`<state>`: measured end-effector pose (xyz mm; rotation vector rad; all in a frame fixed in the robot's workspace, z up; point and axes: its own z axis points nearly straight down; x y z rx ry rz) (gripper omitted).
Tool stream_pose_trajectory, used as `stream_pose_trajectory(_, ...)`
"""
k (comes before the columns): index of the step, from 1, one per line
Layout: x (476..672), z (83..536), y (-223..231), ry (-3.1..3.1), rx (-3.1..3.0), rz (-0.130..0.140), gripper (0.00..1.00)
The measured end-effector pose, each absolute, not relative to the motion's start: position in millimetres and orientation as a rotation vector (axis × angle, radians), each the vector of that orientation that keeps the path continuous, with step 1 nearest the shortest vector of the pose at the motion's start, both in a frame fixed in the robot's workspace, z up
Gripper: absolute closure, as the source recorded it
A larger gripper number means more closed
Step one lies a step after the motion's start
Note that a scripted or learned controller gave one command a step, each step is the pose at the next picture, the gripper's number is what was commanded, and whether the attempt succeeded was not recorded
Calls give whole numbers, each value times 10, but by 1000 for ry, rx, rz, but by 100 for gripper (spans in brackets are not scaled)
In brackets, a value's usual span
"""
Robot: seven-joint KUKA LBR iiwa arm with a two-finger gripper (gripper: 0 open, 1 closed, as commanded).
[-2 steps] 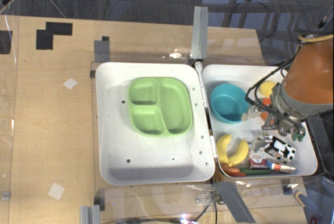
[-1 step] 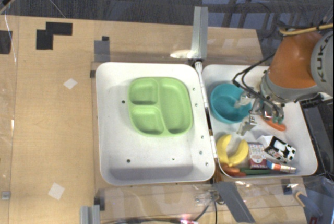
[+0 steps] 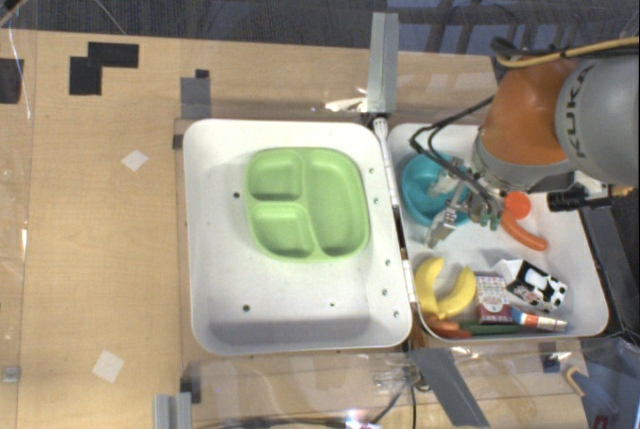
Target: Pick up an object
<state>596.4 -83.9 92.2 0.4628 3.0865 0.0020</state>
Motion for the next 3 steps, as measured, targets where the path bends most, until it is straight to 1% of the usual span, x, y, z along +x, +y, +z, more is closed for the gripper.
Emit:
stream_pose_trajectory(1, 5780, 1182, -1527, 3087, 514, -4, 0)
stream_pose_trajectory(2, 5777, 978, -1151, 3099, 465, 3, 0)
stream_pose_trajectory(3, 5280, 922, -844, 3045, 673, 3, 0)
